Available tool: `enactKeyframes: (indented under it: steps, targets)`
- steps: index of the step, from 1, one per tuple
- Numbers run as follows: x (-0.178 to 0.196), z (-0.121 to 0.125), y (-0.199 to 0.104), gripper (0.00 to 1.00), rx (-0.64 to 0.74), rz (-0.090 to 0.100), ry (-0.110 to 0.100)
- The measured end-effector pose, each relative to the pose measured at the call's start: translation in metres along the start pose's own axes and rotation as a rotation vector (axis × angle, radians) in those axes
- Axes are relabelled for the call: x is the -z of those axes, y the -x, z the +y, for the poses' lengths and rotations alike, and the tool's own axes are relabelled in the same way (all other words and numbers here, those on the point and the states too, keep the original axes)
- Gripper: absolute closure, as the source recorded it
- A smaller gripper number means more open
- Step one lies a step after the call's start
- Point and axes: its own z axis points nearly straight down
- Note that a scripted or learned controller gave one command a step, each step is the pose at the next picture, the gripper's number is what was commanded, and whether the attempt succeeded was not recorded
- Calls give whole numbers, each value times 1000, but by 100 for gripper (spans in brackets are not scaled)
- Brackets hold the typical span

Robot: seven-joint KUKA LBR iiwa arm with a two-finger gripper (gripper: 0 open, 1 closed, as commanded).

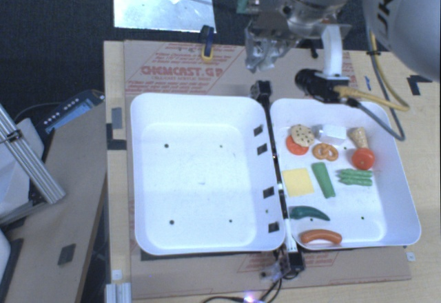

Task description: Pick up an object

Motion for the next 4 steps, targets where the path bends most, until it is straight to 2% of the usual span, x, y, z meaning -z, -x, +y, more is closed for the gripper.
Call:
enactKeyframes:
  steps: [1, 2, 3, 4]
  targets:
    - [28, 61, -24, 100, -2, 1, 16]
    - [96, 9, -44, 100, -1, 3, 13]
    - [94, 72, -43, 100, -8, 0, 14]
    - [93, 57, -72, 100, -3, 1, 9]
